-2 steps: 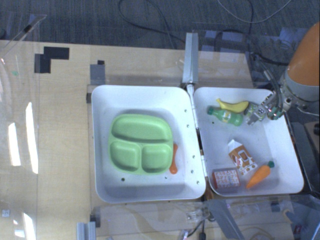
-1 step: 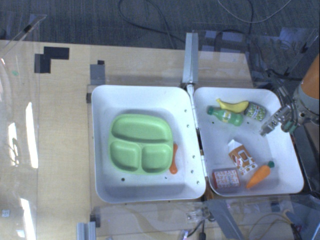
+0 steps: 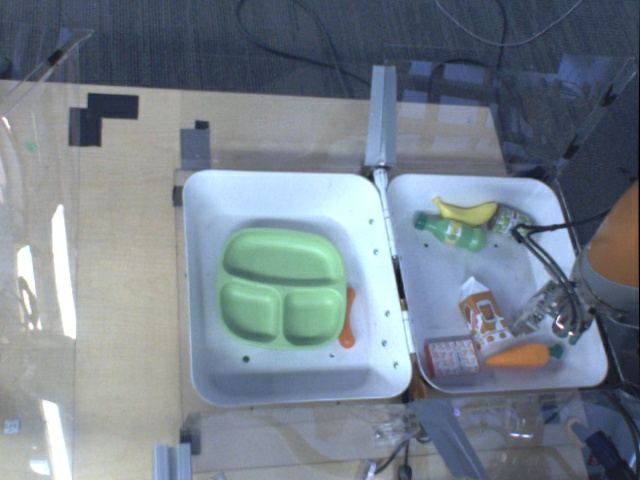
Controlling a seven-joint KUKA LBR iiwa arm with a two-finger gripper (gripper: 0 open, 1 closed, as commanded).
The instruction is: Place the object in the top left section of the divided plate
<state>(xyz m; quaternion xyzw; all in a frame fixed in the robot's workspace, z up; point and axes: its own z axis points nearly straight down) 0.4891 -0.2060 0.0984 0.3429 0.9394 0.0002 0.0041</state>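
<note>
Camera view: the left bin (image 3: 200, 268) holds a glossy green divided plate (image 3: 282, 286), with an orange carrot (image 3: 347, 320) at its 3 o'clock edge, outside the sections. The right bin (image 3: 440, 193) holds a banana (image 3: 466, 210), green bottle (image 3: 452, 232), carton (image 3: 483, 317), box (image 3: 452, 356) and second carrot (image 3: 520, 356). The gripper (image 3: 548, 313) sits low at 4 o'clock; its claw's spread I cannot tell.

2 white bins (image 3: 200, 268), side by side. Left bin: 1 green divided plate (image 3: 282, 286) w/ 3 sections, plus 1 orange carrot (image 3: 347, 320) beside it. Right bin: 1 banana (image 3: 466, 211), 1 green bottle (image 3: 452, 232), 2 small cartons (image 3: 483, 316), 1 more carrot (image 3: 518, 356) — 2 carrots total.
</note>
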